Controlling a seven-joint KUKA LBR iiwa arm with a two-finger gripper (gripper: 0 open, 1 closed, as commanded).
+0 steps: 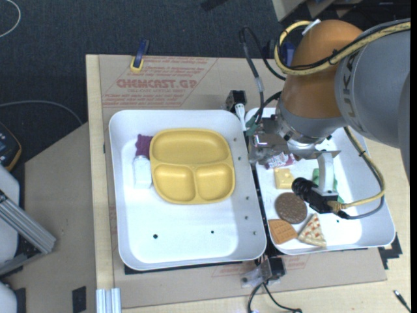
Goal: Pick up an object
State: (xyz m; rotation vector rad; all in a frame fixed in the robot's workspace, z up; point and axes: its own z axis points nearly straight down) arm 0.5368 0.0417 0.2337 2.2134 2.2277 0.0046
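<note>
Grey arm's gripper [288, 150] low over right white bin [365, 230], grip state indiscernible beneath wrist, purple object [143, 144] half hidden behind yellow three-compartment plastic tray [192, 164] in left white bin [186, 243].

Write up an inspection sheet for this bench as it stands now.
Surface: two white bins, left bin and right bin, on a cardboard sheet.
Job's things: yellow divided plate in left bin; round brown cookie, pizza slice, cracker, cheese square in right bin.
Clutter: purple item beside the plate.
Gripper: low over right bin, jaws hidden.
Cables: yellow cable across right bin.
Surroundings: dark carpet.
</note>
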